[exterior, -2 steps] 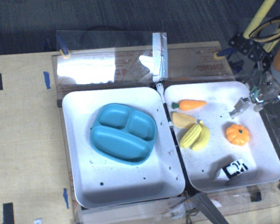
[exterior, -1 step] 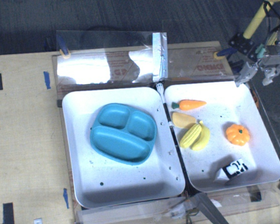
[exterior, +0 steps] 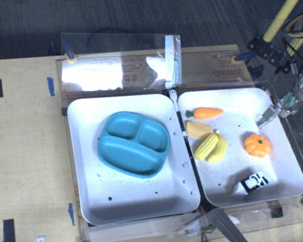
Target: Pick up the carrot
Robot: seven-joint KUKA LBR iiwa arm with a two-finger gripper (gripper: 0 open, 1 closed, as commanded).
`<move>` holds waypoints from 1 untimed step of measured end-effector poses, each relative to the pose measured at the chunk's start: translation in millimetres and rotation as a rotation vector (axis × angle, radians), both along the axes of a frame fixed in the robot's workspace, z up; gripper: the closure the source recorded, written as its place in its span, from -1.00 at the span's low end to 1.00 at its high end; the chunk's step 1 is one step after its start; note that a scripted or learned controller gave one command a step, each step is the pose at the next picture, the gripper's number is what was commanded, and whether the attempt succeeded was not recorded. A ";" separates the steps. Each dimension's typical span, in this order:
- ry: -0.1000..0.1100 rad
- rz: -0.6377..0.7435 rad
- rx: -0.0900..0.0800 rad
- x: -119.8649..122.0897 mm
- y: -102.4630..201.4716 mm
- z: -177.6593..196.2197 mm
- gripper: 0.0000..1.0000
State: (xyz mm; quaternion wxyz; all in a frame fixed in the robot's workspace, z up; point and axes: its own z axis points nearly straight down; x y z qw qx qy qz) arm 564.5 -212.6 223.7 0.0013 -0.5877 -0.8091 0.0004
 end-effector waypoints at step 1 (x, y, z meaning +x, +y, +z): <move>-0.011 0.112 -0.003 10.0 8.7 -135.6 -1.00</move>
